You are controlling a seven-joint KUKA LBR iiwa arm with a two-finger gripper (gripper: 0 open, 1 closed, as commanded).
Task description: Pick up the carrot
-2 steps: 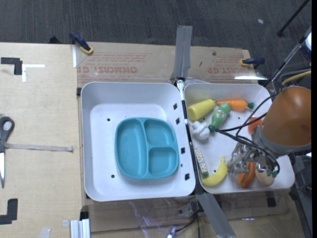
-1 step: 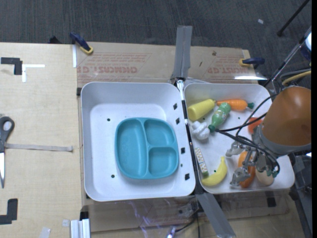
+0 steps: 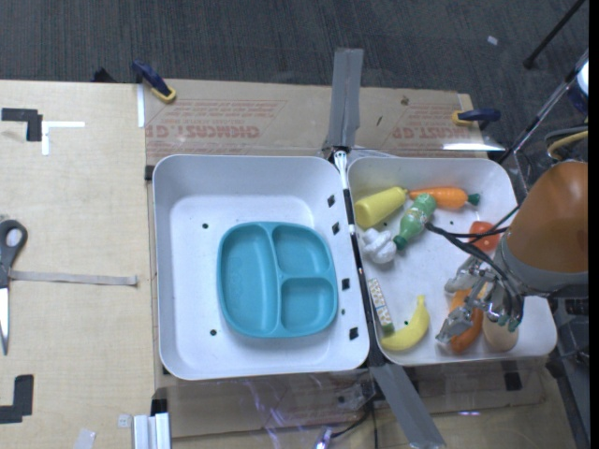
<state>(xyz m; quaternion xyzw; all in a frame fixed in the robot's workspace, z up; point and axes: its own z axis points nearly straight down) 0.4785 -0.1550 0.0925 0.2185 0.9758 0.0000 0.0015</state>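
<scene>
Two smooth white plastic bins [image 3: 168,251] sit side by side. My gripper [image 3: 465,324] hangs low in the right one over a glossy orange piece [image 3: 465,337]; its grip I cannot tell. The tapered, green-tipped carrot [image 3: 444,196] lies near the far wall, well apart.

One fixed camera above the bench [image 3: 75,213], looking down aslant, both bins [image 3: 178,279] in frame

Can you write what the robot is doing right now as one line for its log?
task: pick up carrot | carrot: lying at back of right bin | claw: low at bin's front right, over orange toy | grip: unclear
</scene>
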